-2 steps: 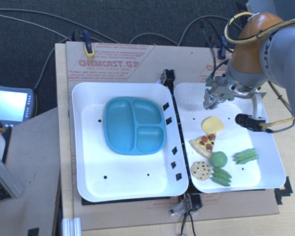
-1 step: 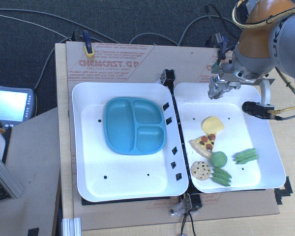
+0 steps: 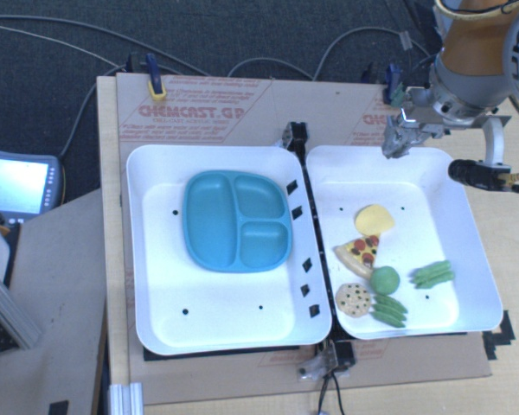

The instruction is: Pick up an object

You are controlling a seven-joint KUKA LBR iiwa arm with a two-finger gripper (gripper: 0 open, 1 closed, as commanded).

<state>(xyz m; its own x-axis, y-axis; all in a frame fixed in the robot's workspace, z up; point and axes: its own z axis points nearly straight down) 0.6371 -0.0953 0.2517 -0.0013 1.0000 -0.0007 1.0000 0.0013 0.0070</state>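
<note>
My gripper (image 3: 400, 142) hangs over the far edge of the right bin (image 3: 467, 223), well above the objects. Below it in that bin lie a yellow chip-shaped piece (image 3: 374, 220), a pizza slice (image 3: 358, 255), a green ball (image 3: 385, 279), a cookie (image 3: 353, 299), a dark green pea pod (image 3: 388, 310) and a light green bean bundle (image 3: 432, 273). Nothing shows between the fingers.
The left bin (image 3: 156, 301) holds a blue divided plate (image 3: 238, 221). A black clip divider (image 3: 301, 223) runs between the bins. Cables and a small screen (image 3: 17, 182) lie off the bench to the left and rear.
</note>
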